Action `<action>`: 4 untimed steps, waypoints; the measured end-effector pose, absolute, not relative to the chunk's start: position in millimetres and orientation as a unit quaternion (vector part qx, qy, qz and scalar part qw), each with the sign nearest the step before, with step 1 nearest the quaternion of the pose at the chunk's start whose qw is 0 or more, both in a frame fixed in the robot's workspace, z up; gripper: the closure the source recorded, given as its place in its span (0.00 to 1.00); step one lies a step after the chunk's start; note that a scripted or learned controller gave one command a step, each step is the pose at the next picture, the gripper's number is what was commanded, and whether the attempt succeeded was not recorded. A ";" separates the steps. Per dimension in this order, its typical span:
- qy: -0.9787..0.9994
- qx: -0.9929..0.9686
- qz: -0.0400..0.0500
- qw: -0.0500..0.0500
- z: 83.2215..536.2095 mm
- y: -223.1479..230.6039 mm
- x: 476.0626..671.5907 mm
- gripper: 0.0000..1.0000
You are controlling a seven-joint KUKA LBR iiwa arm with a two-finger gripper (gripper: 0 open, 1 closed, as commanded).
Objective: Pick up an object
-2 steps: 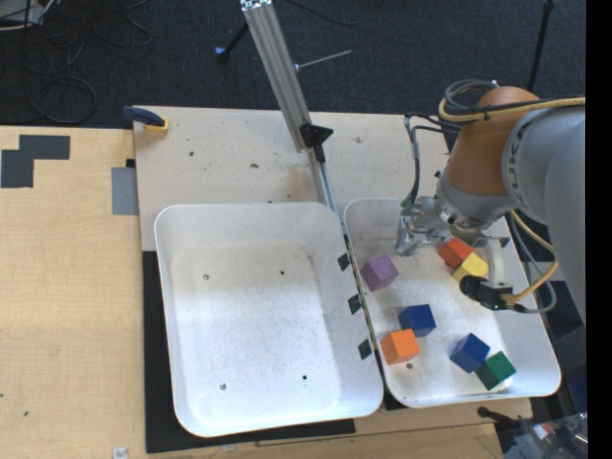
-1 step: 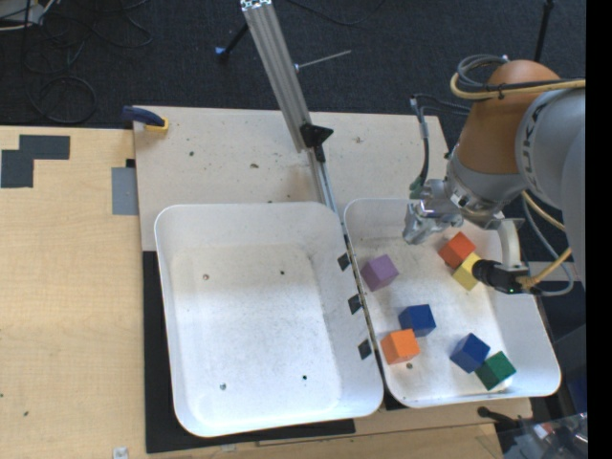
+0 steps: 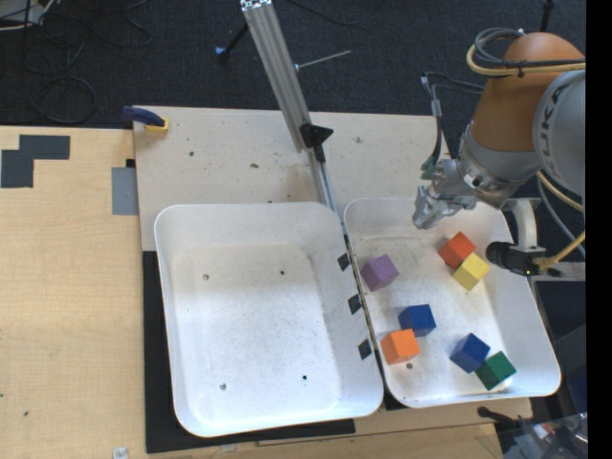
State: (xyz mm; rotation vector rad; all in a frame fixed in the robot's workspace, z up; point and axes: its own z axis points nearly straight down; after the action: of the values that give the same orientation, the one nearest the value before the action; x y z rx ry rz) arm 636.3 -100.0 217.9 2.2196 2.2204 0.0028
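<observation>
While its jaw state cannot be told, the gripper hovers near the red cube in the right bin

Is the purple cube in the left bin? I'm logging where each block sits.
No. The purple cube lies in the right bin, near the divider, alongside the other coloured blocks.
</observation>
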 end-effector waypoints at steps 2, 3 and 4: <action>0.708 0.706 -0.001 -0.002 256.4 -51.3 646.3 1.00; 0.708 0.706 -0.001 -0.002 240.4 5.1 650.3 1.00; 0.708 0.706 -0.001 -0.002 227.6 53.0 655.0 1.00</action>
State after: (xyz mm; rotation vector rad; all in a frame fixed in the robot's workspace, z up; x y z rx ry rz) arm 655.0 53.0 227.6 2.2215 2.2279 -0.0041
